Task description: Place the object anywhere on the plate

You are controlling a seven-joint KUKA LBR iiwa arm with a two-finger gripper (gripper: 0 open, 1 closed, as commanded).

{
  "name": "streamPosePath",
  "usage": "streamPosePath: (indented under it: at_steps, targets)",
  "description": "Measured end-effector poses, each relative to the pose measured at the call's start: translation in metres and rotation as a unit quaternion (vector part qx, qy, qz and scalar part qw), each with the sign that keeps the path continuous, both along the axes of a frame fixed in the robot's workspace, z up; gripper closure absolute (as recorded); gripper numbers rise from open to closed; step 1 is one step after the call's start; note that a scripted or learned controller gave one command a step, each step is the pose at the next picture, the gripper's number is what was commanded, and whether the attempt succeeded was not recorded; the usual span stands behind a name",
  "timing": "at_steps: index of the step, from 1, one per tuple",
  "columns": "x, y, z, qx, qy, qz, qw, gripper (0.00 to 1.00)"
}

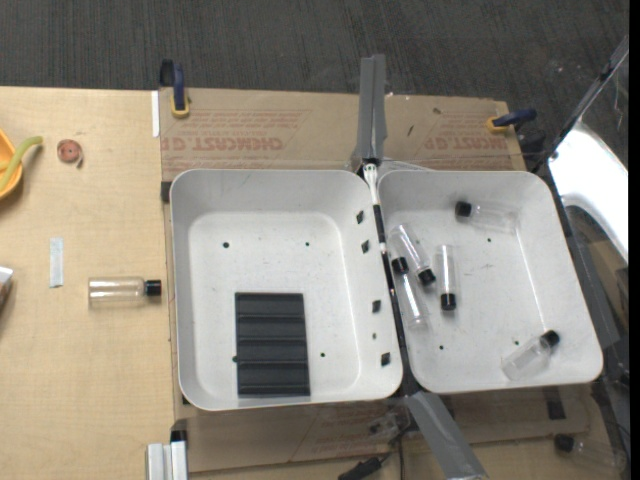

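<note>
Camera view: a slanted look down on a pale wooden surface (80, 368) with a sheet of brown printed cardboard (260, 133) under two bins.
Left bin (200, 198): shallow, white moulded plastic with rounded corners and a faintly speckled floor dotted with small dark holes.
Plate (270, 345): a black, matte rectangle with ridges across it, lying flat near the front wall of the left bin.
Right bin (570, 268): the same white shell, touching the left bin along a hinged seam.
Objects: clear cylindrical vials with black caps, all lying on their sides in the right bin and well apart from the plate.
Cluster: two vials (408, 250) lie just beside each other near the seam, a third vial (446, 276) lies near them with its cap towards the front.
Back vial (480, 214): alone near the rear wall, cap to the left.
Corner vial (528, 356): in the front right corner, tilted diagonally.
Stray vial (118, 289): on the wood left of the left bin, cap pointing towards it.
Clamps: a blue clamp (168, 74) and a second clamp (514, 119) grip the back edge of the cardboard.
Floor (300, 18): dark grey ribbed carpet.
</note>
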State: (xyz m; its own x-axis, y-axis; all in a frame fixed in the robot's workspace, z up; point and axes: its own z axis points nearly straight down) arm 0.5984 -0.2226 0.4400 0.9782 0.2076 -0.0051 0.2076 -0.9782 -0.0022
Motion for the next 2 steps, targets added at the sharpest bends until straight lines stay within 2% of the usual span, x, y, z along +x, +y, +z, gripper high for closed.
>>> streamPosePath:
  at_steps: [1, 2]
  targets:
    - [0.054, 0.030, -0.001, -0.0004, 0.000, -0.004, 1.0000, 0.00]
    - [-0.018, 0.000, 0.000, -0.0001, 0.000, 0.006, 1.0000, 0.00]
